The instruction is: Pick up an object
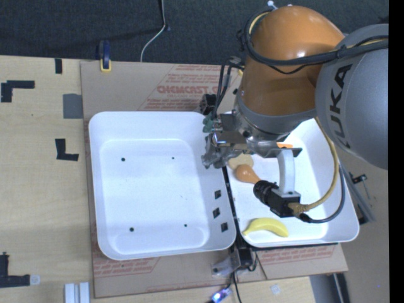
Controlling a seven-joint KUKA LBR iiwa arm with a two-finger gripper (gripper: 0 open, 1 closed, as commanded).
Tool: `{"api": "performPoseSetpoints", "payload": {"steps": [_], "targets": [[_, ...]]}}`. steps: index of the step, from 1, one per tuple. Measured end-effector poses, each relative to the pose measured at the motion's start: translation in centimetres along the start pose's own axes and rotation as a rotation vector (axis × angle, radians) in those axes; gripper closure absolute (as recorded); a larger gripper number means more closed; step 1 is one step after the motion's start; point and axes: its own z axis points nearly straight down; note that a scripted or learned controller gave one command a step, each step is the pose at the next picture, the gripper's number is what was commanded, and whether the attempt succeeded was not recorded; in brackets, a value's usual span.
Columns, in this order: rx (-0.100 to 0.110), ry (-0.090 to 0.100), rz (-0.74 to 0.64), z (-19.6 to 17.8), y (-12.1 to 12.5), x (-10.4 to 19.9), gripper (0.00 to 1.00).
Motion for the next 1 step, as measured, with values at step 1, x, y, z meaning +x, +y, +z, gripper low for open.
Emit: {"api": "performPoseSetpoints", "payload": {"steps": [1], "targets": [[-0.012, 0.003, -0.004, -7.99, -0.39, 6.33, 1.0]]}}
